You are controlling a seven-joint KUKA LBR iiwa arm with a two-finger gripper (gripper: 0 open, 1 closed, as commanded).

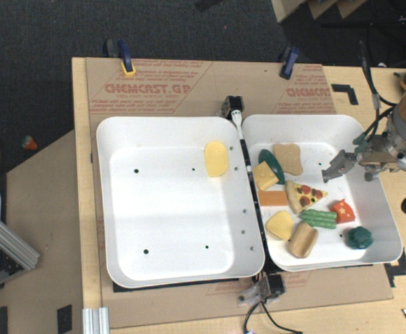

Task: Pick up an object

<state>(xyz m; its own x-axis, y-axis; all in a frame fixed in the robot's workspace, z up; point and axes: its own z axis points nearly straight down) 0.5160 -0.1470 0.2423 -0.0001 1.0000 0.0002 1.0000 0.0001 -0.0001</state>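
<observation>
White plastic bins sit side by side on the bench. The gripper (352, 164) hangs over the right bin (314, 122), near its far-right wall, w/ the arm coming in from the right. Fingers look spread, one dark tip (333, 168) poking left, the other (373, 172) further right, nothing between them.

Pickable stuff is mostly piled left of and below the tool: bread slice (287, 158) and green pepper (271, 165) to its left, pizza slice (305, 196) just below-left, red piece (342, 210) and green pod (319, 218) below, dark green lump (360, 238) further below, by the bin's near corner. Yellow cheese chunks (266, 177) and the tan roll (302, 240) sit further off, toward the divider. One yellow item (216, 158) lies alone in the left bin (168, 124), well apart from the tool.

Judgement: open jaws over a bare patch suggest approach stage, no grasp yet. Crowding means a neighbour could get nudged; the red piece or pizza slice looks nearest.
</observation>
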